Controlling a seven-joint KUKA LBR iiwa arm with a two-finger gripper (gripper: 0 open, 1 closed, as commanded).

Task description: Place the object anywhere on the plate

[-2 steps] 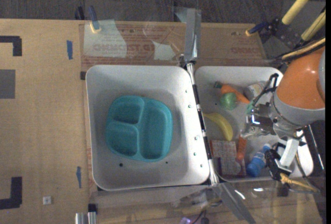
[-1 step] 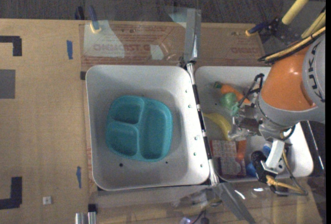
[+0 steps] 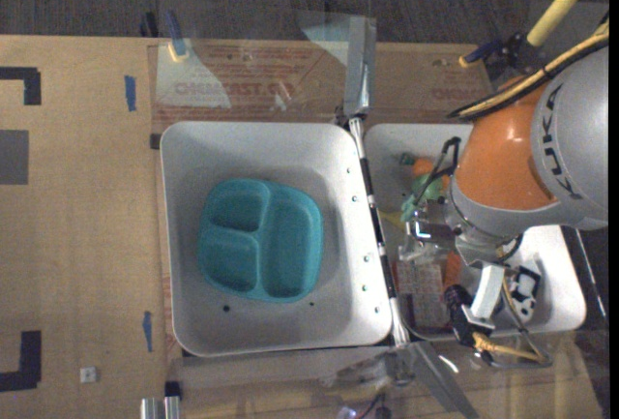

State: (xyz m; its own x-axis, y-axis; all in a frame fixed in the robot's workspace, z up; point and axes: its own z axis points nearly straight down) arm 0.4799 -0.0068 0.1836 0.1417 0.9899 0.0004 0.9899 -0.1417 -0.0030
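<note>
Arm (image 3: pixel 527 151) reaches in from the right and hangs low over the right bin (image 3: pixel 566 311). Pincer (image 3: pixel 424 260) sits under the wrist, down among the bin's contents; spread or pressed together, I cannot tell, the wrist hides it. Nothing visibly pinched.

Task's thing: judged to be one of the small items in the right bin, not on the plate. Visible beside the wrist are an orange piece (image 3: pixel 423 164) near the far wall and a green piece (image 3: pixel 416 205) just below it. Which one is the target I cannot tell.

Plate (image 3: pixel 259 239): teal, three compartments, lying flat mid-floor in the left bin (image 3: pixel 184 214), nothing on it. Both bins rest on the tabletop (image 3: pixel 77 243).

Step in hand, as I judge it: securing a grasp. To do it well:
- close on one item only, clear of its neighbours;
- lift straight up until clear of the divider walls between the bins;
- carry left, centre over the plate, lower before release. The large compartment gives most margin.
</note>
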